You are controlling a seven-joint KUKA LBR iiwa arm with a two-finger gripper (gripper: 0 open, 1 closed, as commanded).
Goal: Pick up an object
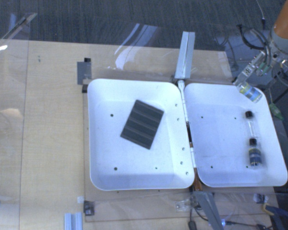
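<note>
Ridged dark panel point(142, 124) lies flat and askew in the left bin point(101, 171), well apart from the gripper point(251, 84) over the right bin's point(216, 171) far corner, seemingly clasping a small clear bottle point(252, 94); a centred, squared approach looks wisest.

Two bins are set side by side on the tabletop point(38, 128). A ridged slab point(142, 124) lies tilted in the left bin point(101, 171). A small vial point(252, 143) lies near the right bin's point(216, 171) right wall.
</note>
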